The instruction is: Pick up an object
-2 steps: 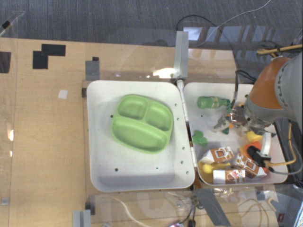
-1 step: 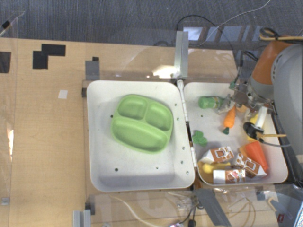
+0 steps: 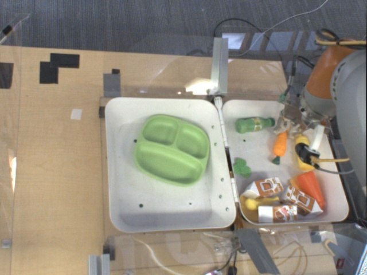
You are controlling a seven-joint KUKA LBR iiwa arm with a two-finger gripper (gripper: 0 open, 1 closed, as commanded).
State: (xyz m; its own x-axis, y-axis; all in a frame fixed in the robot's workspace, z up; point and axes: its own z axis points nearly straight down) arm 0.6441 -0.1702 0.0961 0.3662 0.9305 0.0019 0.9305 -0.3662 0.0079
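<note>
The arm comes in over the far right corner of the right bin (image 3: 343,211), its grey bulk and orange band hanging above the rim there. The gripper (image 3: 293,121) sits low near the bin's far edge, just beside the top of the toy carrot (image 3: 280,144) and close to the cap end of the green bottle (image 3: 254,124), which lies on its side along the far edge. From where I stand the wrist covers the fingertips, so I cannot tell how wide they are set, and nothing shows between them.

The rest of the pile is untouched: a banana (image 3: 304,153) against the right edge, a small green broccoli piece (image 3: 241,167) by the left wall, an orange cone-shaped thing (image 3: 312,187) toward the near right corner, and some small printed cartons (image 3: 278,201) heaped along the near edge. The left bin (image 3: 123,211) carries only a green divided plate (image 3: 172,148) in its middle.

I'd judge this to be the approach, or the very start of a grasp, with the carrot the likeliest target, perhaps the bottle. Nothing is lifted yet. The next move calls for the fingers to settle either side of the carrot's slim body, close firmly, then rise straight up without nudging the bottle or banana.
</note>
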